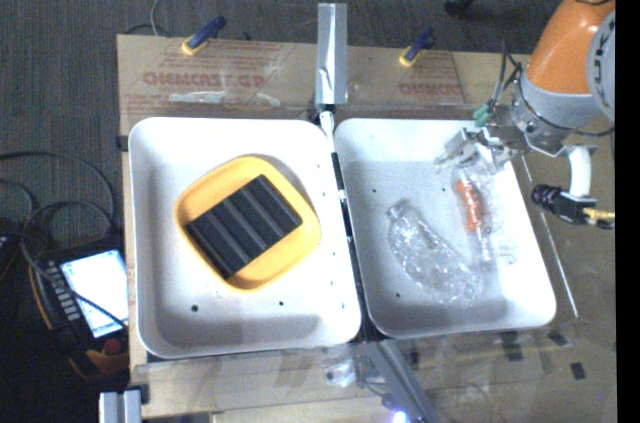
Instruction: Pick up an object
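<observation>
My gripper (472,146) hangs over the far right corner of the right bin (375,306). Just below it lies a clear plastic packet with an orange item inside (470,206); the packet's upper end reaches up to the gripper, and I cannot tell whether they touch. A crumpled clear plastic bottle (428,253) lies in the middle of the same bin, to the gripper's lower left. In the left bin (150,311) rests a yellow block with a black ribbed top (247,221).
A metal post (331,56) stands at the back between the two bins. Two blue-and-yellow clamps (203,35) (416,47) hold the cardboard sheet behind them. Cables and a small device (85,286) lie on the floor to the left.
</observation>
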`<state>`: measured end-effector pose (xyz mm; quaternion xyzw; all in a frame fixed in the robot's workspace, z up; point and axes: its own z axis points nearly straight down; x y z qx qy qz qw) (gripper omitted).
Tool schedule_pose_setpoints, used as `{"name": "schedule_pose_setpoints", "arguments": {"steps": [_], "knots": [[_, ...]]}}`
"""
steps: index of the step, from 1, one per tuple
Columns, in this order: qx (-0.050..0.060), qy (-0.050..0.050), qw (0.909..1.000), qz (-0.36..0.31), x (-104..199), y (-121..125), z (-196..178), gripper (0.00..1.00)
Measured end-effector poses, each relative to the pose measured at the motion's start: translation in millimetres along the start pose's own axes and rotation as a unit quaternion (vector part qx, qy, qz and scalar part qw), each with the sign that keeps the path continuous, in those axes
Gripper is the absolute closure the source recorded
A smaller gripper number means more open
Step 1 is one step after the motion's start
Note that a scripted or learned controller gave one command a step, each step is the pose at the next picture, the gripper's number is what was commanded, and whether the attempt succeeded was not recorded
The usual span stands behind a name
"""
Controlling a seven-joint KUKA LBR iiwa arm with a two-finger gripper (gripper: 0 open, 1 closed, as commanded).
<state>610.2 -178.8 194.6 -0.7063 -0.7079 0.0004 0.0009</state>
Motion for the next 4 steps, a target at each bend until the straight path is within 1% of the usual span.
{"name": "schedule_pose_setpoints", "arguments": {"steps": [1,2,3,4], "knots": [[-0.002,0.000,1.0000,-0.006,-33,-24,92,0.00],[0.020,0.011,0.9978,-0.062,-40,20,101,0.00],[0.024,0.011,0.9977,-0.063,-39,18,93,1.00],[-0.001,-0.002,0.9939,-0.110,6,26,10,1.00]]}}
